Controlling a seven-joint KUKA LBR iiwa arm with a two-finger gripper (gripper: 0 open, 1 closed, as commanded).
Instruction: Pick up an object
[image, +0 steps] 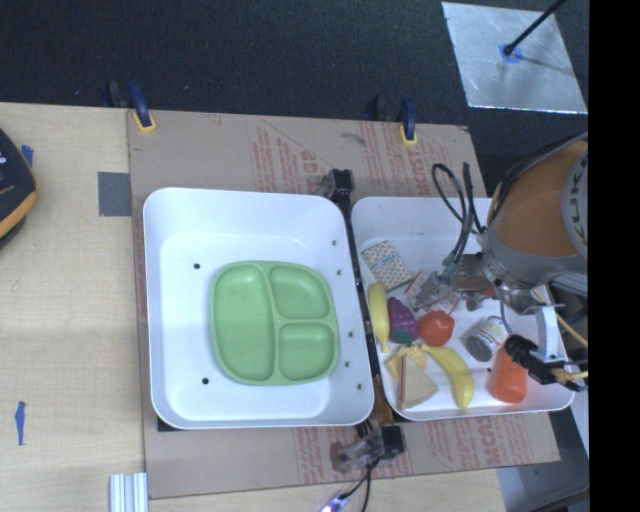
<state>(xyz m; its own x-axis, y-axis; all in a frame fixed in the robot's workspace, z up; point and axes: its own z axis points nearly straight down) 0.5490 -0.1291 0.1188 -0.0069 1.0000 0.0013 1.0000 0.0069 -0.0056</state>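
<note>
A smooth white left bin (160, 300) fills mid-frame, holding a glossy green three-compartment plate (272, 322). The right bin (370, 215), lower right, is crowded: two curved yellow bananas (452, 372), a wedge-shaped sandwich (415, 382), a round red tomato (436, 327). The metal gripper (440, 285) hangs above them; its state is impossible to tell.

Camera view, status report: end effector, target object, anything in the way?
End effector low in right bin, over the toy pile. Nothing seen between its tips. Tomato, purple piece, bananas crowd beneath. Green plate alone in left bin.
</note>
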